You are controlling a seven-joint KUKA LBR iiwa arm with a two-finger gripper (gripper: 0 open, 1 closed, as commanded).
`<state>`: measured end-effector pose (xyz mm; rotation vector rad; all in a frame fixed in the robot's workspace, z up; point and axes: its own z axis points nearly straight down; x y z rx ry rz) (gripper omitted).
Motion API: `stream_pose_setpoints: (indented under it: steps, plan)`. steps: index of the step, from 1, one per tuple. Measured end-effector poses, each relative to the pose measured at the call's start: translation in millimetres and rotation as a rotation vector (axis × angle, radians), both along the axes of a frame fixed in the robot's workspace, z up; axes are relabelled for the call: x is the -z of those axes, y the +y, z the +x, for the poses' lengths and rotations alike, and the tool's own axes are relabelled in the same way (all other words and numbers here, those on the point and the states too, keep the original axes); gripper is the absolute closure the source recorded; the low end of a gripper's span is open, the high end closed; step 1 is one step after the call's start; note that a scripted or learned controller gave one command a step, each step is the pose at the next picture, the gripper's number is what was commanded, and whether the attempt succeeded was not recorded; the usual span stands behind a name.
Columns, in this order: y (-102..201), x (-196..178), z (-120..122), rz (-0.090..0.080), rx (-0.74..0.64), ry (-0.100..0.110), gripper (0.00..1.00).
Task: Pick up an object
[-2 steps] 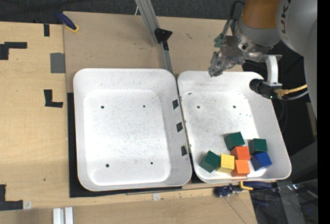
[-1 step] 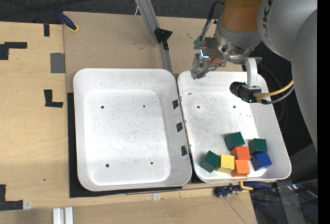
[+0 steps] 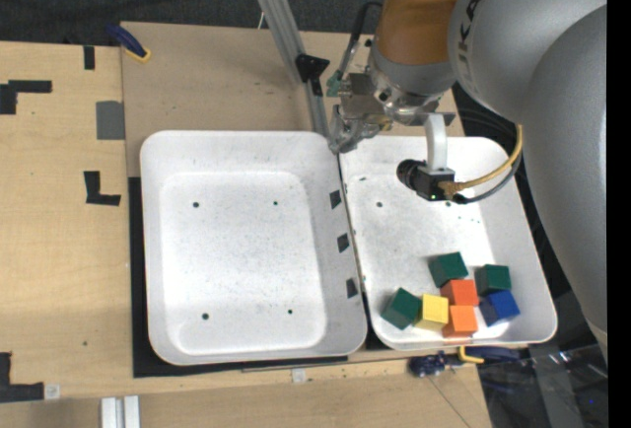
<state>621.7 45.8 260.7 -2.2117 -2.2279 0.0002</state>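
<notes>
Several small blocks lie bunched in the near right corner of the right bin [image 3: 394, 219]: a dark green one [image 3: 449, 267], another green one [image 3: 493, 278], an orange one [image 3: 461, 293], a blue one [image 3: 500, 306], a yellow one [image 3: 435, 309], a second orange one [image 3: 461, 320] and a green one [image 3: 401, 308]. My gripper [image 3: 347, 132] hangs over the far left corner of the right bin, near the wall between the two bins, well away from the blocks. Nothing shows in its grasp.
The left bin [image 3: 158, 219] sits beside the right one, their rims touching. A slanted metal pole [image 3: 281, 17] rises behind the gripper. A black fitting with cable [image 3: 429, 181] hangs from the wrist over the right bin. The grey arm covers the upper right.
</notes>
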Motion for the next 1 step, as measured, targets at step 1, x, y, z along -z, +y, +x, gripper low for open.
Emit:
stream_pose_setpoints:
  steps: [1]
  plan:
    - [54.0,2.9,-13.4,0.000,0.000,0.001,1.00]
